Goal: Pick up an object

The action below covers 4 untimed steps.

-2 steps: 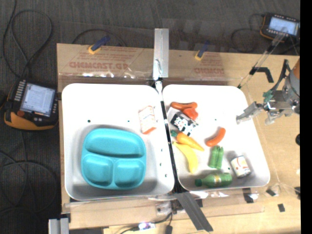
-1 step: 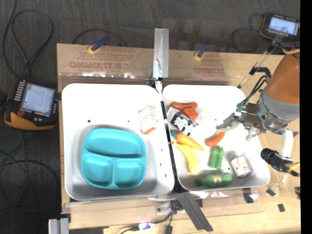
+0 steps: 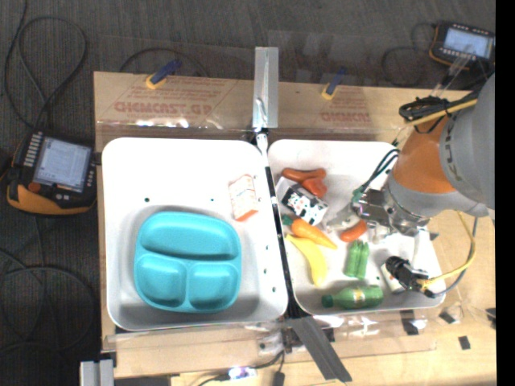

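The arm's orange-banded wrist rides highest, hanging its gripper (image 3: 372, 215) low in the right bin (image 3: 338, 149) just beside a small red piece (image 3: 352, 232) among the clutter, presumably lining up a pick; its grip state cannot be told.

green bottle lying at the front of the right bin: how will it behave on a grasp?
The green bottle lies on its side and looks round, so a nudge probably rolls it. It looks like smooth plastic, likely light and slippery. The bin wall just beside it may crowd the pincer.

Turquoise tray (image 3: 187, 260); 2 green bottles (image 3: 356, 258) (possibly plastic).
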Tool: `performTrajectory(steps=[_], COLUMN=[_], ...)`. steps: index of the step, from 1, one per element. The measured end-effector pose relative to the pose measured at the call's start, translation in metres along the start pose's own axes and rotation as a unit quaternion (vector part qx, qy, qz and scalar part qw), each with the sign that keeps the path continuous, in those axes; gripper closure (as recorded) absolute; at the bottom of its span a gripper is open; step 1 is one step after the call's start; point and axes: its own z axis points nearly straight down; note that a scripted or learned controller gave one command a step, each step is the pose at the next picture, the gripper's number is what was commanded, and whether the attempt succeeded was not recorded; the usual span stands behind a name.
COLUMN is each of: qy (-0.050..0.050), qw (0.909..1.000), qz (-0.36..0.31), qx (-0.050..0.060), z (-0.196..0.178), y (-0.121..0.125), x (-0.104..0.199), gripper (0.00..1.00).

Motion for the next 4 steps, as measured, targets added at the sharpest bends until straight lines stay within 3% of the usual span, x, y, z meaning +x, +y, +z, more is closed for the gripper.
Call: performTrajectory(steps=[1,2,3,4], qy=[0.000,-0.001,-0.001,-0.001], qw=[0.9935,0.9822,0.9822,0.9893], qz=[-0.114,-0.188,-0.188,-0.146], qx=[0.000,-0.006,-0.008,-0.002], z=[-0.019,0.011,0.001,-0.067], y=[-0.032,0.036,0.037,0.064], x=[-0.042,-0.014,-0.013,-0.029], gripper=[0.00,0.00,1.00,1.00])
